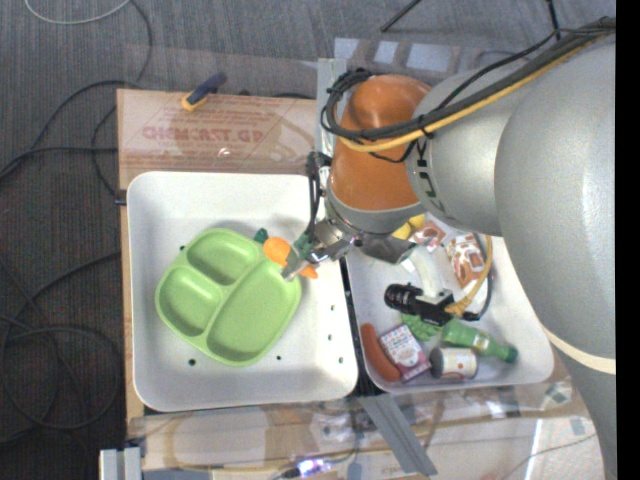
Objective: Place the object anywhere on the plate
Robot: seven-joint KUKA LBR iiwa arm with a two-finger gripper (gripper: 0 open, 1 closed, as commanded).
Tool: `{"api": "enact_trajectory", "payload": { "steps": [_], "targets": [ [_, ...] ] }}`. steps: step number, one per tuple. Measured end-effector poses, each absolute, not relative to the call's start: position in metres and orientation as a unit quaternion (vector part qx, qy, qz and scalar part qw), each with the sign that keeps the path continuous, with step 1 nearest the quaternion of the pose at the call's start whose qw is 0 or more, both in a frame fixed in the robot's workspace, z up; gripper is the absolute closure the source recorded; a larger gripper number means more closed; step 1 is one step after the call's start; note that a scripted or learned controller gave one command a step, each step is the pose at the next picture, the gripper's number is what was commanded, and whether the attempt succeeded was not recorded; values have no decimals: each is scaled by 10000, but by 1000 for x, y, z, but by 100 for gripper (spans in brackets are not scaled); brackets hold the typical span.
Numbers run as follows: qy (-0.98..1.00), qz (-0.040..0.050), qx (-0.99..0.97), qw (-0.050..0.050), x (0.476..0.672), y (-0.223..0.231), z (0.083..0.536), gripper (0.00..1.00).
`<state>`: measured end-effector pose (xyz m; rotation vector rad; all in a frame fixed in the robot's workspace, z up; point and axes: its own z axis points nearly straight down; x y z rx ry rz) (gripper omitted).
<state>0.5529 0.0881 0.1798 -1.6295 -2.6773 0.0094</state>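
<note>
A green plate [232, 298] with three compartments lies in the left white bin [150, 368]. My gripper [299, 258] hangs over the plate's upper right rim, close to the wall between the bins. Its fingers look shut on a small orange toy carrot [277, 251], whose dark green top [262, 236] points up and left. The carrot sits just above the plate's edge; I cannot tell whether it touches the plate. The orange wrist band and grey arm hide the area behind the gripper.
The right bin [535, 368] holds several items: a green bottle [482, 344], a red sausage [376, 352], a pink packet [401, 343], a printed snack packet [466, 258]. A cardboard sheet [210, 138] lies behind the left bin.
</note>
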Motion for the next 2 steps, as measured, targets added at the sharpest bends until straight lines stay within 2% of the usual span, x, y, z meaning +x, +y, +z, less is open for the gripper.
{"api": "enact_trajectory", "payload": {
  "steps": [1,2],
  "targets": [
    [-8541,28,-5201,35,553,88,180,0],
    [-8215,32,-5702,24,569,117,203,0]
  ]
}}
